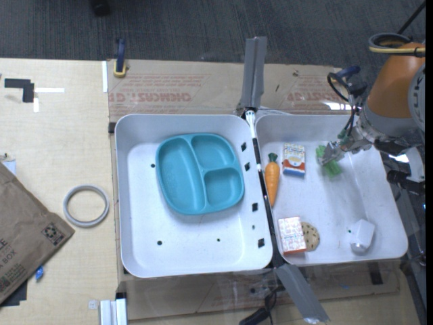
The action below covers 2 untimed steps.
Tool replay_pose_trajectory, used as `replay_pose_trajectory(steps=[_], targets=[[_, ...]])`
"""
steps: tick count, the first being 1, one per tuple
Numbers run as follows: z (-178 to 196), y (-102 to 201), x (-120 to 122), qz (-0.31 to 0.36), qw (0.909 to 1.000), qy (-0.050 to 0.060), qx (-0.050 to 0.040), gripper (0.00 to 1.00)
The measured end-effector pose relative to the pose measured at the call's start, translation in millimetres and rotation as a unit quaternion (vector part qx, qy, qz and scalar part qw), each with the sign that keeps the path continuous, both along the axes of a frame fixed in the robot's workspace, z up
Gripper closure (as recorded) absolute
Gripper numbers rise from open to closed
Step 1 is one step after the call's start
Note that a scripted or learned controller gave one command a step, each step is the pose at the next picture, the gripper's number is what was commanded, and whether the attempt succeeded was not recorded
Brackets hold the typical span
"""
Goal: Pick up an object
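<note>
My gripper (335, 150) reaches in from the right over the far part of the right bin (379, 249). Right at its tip lies a small green object (332, 167), touching or nearly touching it. In the same bin I see a small orange-and-white carton (293, 160), a carrot (271, 179) along the left wall, a red-and-white box (291, 234), a round cookie (310, 235) beside that box, and a white object (362, 235) at the near right. A teal divided plate (200, 173) lies in the left bin (135, 249).
A grey divider post (254, 73) rises behind the wall between the two bins. On the bench to the left lie a tape ring (86, 204) and a brown cardboard box (24, 239). Cables (345, 83) hang by the arm's orange band (394, 87).
</note>
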<state>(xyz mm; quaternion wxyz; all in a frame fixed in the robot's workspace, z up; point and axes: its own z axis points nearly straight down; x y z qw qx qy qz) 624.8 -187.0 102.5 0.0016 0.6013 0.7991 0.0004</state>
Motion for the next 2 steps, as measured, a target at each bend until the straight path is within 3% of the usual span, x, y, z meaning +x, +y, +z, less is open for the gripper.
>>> replay_pose_trajectory(steps=[1, 2], targets=[[75.1, 50.9, 34.8, -0.094, 0.9955, 0.000, 0.0000, 1.00], [83.4, 50.6, 34.9, -0.093, 0.9956, 0.001, -0.0010, 1.00]])
